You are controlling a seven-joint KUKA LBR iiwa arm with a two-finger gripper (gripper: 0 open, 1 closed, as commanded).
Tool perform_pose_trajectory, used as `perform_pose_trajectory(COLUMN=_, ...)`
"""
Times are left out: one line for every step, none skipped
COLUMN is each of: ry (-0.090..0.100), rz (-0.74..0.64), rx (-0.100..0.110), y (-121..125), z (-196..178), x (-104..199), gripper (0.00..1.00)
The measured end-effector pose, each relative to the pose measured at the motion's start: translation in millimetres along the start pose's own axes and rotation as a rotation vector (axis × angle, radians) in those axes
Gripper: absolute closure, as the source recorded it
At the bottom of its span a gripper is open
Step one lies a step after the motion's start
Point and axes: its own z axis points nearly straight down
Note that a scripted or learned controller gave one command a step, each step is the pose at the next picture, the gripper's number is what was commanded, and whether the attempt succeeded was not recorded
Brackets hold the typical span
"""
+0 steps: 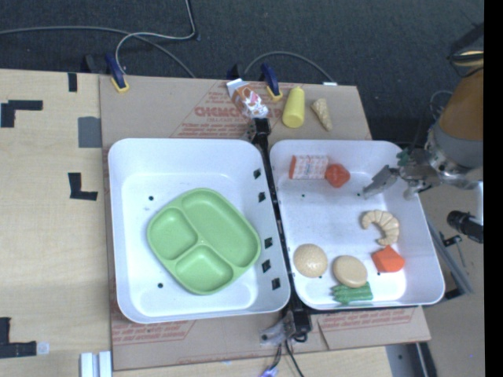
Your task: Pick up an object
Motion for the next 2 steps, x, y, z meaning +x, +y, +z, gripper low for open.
perform_pose_trajectory(ry=-0.002, rz=-0.001, rx=-0.006, y=48.7, z=100.1, x=42.9, gripper=0.0)
perform_pose_trajectory(ry=-0.001, rz=-0.002, rx=0.003, y=90.9, z=101.1, x=65.3, gripper=0.0)
